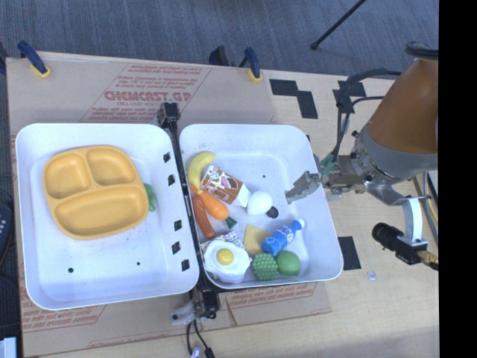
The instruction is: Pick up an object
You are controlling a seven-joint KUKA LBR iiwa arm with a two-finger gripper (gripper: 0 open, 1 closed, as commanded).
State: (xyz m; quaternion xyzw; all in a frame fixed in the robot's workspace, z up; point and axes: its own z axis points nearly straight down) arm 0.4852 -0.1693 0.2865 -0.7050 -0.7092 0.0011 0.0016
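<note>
Nothing picked up yet, far as can be judged. Left bin (30,222): yellow divided tray (95,191) plus a bit of something green (151,198) peeking out beside it. Right bin (313,230): toy food piled along the left and bottom, namely banana (197,167), carrot (215,205), snack pack (223,186), fried egg (226,259), white egg (260,203), blue bottle (282,236), broccoli (264,266), lime (288,262). Hand (302,186) at the bin's right rim, hovering, nothing between the fingers. Spread or pressed together? Can't tell. Whole grab left to do.

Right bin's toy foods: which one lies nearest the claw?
The white egg, just left of the claw. The blue bottle, banana and fried egg all lie farther off.
</note>
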